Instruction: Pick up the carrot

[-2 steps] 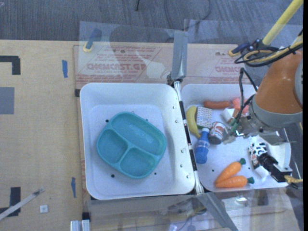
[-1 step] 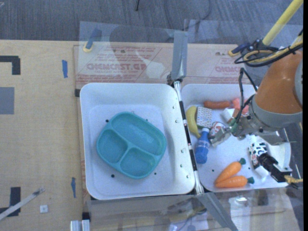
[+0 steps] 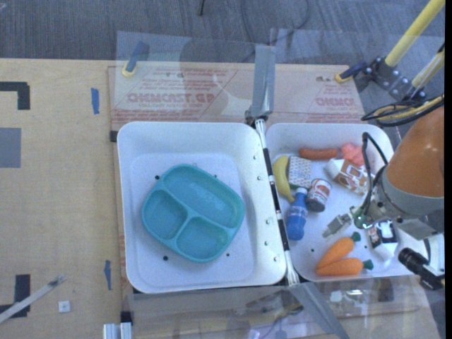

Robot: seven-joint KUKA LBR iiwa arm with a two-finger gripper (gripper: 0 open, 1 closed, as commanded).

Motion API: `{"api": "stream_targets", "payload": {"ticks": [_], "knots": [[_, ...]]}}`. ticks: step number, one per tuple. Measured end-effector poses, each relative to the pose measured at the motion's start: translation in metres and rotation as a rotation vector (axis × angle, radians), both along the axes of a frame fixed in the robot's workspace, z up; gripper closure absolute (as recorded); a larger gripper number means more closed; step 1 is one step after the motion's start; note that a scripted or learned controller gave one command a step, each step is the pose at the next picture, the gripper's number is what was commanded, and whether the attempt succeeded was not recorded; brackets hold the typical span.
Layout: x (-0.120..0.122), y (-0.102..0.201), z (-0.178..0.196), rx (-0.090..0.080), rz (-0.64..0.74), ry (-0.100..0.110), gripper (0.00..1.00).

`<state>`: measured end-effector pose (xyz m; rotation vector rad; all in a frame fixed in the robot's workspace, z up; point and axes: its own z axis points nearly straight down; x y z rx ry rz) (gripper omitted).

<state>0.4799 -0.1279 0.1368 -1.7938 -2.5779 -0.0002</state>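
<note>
The arm's gripper (image 3: 360, 217) hangs low over the right bin (image 3: 305, 263), close to that bin's right wall; the grey wrist and its orange band (image 3: 424, 154) crowd the view from the right, and whether the tool is wide or narrow cannot be told from this angle. Just below and left of it lie two carrots, smooth orange cones with green stub tops: the upper carrot (image 3: 336, 250) slants toward the tool, and the lower carrot (image 3: 345, 267) lies nearly flat beside the bin's near rim. The two touch or nearly touch, leaving little room between them and the near wall.

Further left, a blue bottle (image 3: 296, 216) leans close to the divide between the bins, with a small round can (image 3: 319, 194) just beside it. A curved yellow banana (image 3: 282, 176) hugs the left wall, a checkered packet (image 3: 301, 169) against it. Along the far side sit a glossy reddish sausage (image 3: 319, 152) and a white carton (image 3: 349, 175) with red print. A patch of bare white floor lies in the bin's middle, between the can and the carrots.

The left bin (image 3: 141, 147), rounded at its corners, holds a teal three-part plate (image 3: 192, 212) of smooth plastic, with a broad margin of speckled white floor all around it. Both bins rest on a pale wooden bench (image 3: 56, 210).
</note>
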Motion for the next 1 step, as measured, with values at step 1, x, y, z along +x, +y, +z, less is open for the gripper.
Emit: {"api": "stream_targets", "payload": {"ticks": [1], "knots": [[0.0023, -0.0286, -0.048, 0.001, 0.065, -0.008, 0.0]]}}
